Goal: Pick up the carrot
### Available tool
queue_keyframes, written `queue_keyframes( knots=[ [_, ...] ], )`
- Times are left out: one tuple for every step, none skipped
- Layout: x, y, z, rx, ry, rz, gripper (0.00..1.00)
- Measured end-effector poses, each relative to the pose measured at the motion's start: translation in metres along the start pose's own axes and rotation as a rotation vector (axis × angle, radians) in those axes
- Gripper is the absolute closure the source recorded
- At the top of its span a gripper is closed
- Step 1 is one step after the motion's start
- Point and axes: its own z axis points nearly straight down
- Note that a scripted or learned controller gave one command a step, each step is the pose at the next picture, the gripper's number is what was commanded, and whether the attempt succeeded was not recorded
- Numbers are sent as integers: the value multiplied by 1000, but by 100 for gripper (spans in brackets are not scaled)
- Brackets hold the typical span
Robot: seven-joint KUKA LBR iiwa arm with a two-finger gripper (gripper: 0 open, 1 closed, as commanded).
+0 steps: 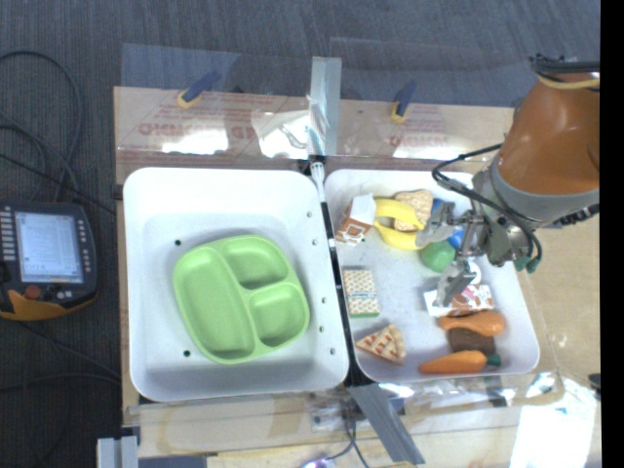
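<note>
Bench (136, 130) carries two shallow white bins side by side. Landmark for all positions: the divider (327, 261) where the bins meet.

Left bin (156, 359), left of the divider: holds a green three-compartment tray (241, 297), lying flat near its middle.

Right bin (517, 354), right of the divider: holds the toy food.

Arm (551, 144): grey with orange band, enters from the right, well right of the divider, over the far right part of the right bin.

Hand (456, 283): points down over the middle of the right bin; fingers look slightly apart with nothing between them, though the view is cluttered there.

Banana (395, 227): yellow, far part of the right bin.

Carrot (454, 363): orange, long and tapered, small green stub at its right end. Lies flat along the near wall of the right bin, well right of the divider, near side of the hand and apart from it.

Pizza slice (382, 343): just right of the divider, left of the carrot.

Cracker box (361, 292): just beside the divider.
</note>
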Motion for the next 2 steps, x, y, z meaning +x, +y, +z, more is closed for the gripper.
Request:
queue_keyframes(
  knots=[
    [49,-1,113,-2,8,190,0],
    [46,16,142,3,-6,217,0]
  ],
)
